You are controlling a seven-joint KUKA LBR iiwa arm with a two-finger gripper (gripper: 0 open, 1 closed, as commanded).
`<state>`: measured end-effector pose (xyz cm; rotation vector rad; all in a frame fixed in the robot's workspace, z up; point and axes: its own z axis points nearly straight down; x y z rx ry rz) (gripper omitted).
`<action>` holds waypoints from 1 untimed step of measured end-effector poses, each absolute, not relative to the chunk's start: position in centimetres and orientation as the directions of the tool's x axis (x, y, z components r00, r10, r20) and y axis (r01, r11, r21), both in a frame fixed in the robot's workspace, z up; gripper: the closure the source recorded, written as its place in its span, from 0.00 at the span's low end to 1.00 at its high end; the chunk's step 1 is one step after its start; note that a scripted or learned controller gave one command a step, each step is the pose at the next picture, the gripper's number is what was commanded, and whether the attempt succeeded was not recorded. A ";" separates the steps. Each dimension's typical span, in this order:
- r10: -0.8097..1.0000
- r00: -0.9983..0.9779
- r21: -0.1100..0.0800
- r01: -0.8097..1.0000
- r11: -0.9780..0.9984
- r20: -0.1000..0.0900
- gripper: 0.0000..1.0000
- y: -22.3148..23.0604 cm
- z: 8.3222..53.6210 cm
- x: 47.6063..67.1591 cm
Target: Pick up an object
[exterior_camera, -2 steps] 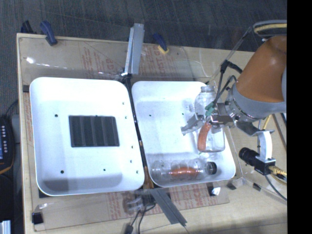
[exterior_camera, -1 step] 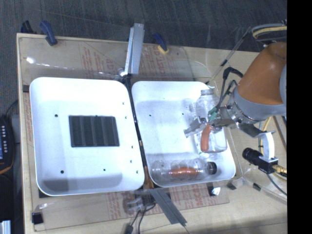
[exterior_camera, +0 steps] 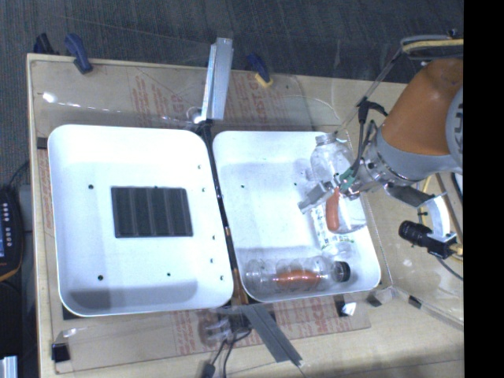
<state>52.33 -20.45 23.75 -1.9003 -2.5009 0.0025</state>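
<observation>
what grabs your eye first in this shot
The grey and orange arm reaching in from the right, its gripper low over the right bin. Next, a clear bottle lying along that bin's near wall. Then the dark ribbed rectangle in the left bin.

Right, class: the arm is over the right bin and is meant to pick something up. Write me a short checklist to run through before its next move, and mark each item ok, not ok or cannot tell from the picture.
1. Gripper is over the right bin, where the things lie: ok.
2. A thing is within reach below it: ok, an orange-red object lies right under it.
3. Something is already held: cannot tell, clutter hides the tip.
4. Clear plastic bottle lies flat along the near wall, apart from the gripper: ok.
5. Left bin holds just a dark ribbed rectangular block, out of the way: ok.
6. Target stands free of neighbours: not ok, clear items crowd it.
</observation>
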 end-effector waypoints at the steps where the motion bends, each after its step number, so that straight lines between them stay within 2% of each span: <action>1: 0.931 -0.365 -0.003 0.931 0.365 0.002 0.00 -20.9 20.8 54.6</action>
